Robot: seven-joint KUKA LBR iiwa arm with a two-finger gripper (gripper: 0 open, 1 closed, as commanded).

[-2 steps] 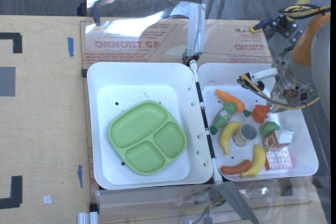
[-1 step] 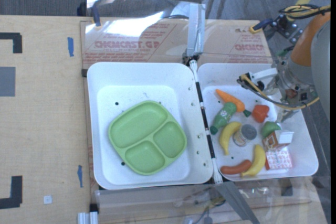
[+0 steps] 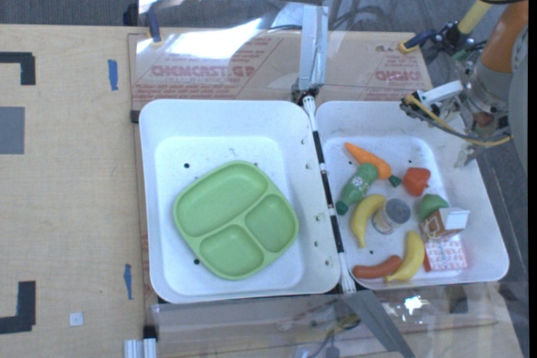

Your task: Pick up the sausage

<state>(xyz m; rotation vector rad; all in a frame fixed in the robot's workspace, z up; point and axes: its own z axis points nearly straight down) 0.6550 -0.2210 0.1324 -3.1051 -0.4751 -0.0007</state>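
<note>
Lying along the near edge of the right-hand shallow white plastic bin (image 3: 491, 205), toward its near-left corner, the short reddish-brown toy sausage (image 3: 377, 268) looks smooth and glossy, slightly curved, with rounded ends. Its right end touches a curved yellow toy banana (image 3: 409, 256) that arcs up beside it. A second yellow banana (image 3: 365, 218) sits nearer the middle of the bin, just beside a small round grey-lidded can (image 3: 391, 215). Toward the bin's far-left part rests an orange toy carrot (image 3: 369, 158), with a green toy bottle bearing a label (image 3: 356, 188) slanting below it. A small red-orange pepper-like toy (image 3: 416, 179) lies toward the far-right part, a green rounded toy (image 3: 433, 204) sits close below it, and a small red and white carton (image 3: 442, 223) stands over a flat red-patterned packet (image 3: 445, 252) near the near-right corner. The left-hand shallow white bin (image 3: 159, 180) carries a light green plastic three-compartment plate (image 3: 236, 220) set at a slant in its middle. The grey arm's two-finger gripper (image 3: 485, 123) hangs above the far-right corner of the right bin, well apart from the sausage, wrapped in cables; how its pincer stands cannot be made out from this angle.
</note>
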